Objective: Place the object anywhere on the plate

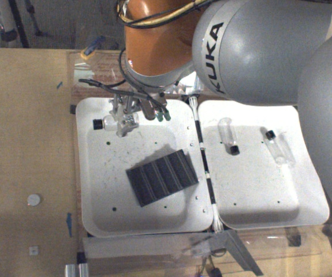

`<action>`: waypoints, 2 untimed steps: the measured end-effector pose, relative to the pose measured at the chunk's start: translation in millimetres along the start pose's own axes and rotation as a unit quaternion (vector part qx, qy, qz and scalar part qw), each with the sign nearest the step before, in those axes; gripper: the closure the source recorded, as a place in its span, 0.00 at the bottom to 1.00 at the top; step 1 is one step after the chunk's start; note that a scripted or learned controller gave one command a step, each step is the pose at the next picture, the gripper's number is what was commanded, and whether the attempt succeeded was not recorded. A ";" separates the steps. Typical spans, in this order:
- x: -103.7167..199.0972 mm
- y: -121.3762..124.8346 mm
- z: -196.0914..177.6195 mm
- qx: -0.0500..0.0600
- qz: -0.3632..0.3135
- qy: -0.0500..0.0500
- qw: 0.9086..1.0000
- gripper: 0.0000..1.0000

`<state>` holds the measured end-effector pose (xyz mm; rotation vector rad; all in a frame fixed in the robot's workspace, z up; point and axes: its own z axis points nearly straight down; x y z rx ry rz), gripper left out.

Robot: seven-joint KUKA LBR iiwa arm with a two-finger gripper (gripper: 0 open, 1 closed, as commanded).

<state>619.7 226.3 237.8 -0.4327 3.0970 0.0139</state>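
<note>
A: Gripper [130,119] hangs over the left bin [93,212]'s far corner. Why there?
B: Presumably reaching; jaw state I cannot tell. Clear tubes [229,136] lie in the right bin [310,206], well apart from the ridged dark plate [161,176].

The gripper [142,113] hangs over the far end of the left white bin [90,212]. A dark ribbed plate [161,177] lies nearer the camera than the jaws. Two clear vials, one [229,136] and another [276,146], rest in the right bin [258,212], well right of the jaws.
</note>
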 end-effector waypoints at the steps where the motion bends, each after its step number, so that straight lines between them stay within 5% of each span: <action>1: -1.9 0.3 -11.7 -0.002 0.001 -0.004 1.000 1.00; 2: -3.7 0.8 -23.5 -0.003 0.002 -0.008 1.000 1.00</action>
